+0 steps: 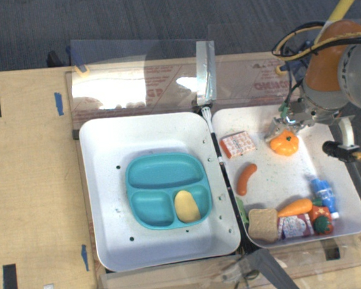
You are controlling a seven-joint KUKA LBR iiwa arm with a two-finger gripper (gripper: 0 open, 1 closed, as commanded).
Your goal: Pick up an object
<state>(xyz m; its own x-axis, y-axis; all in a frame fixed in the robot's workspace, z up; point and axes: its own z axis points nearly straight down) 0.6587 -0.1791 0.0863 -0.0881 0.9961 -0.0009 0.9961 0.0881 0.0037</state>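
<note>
1. Bread slice (262, 223) lay at the right bin's (352, 175) front edge (beside a carrot (295, 208)).
2. Gripper (288, 122) hung over the orange pumpkin-like toy (284, 144); grip state couldn't be told.

Faint reddish mirrored lettering runs along the clear panel (162, 85) behind the bins, too blurred to read. Printing on the small red-and-white packet (238, 144) is illegible.
</note>
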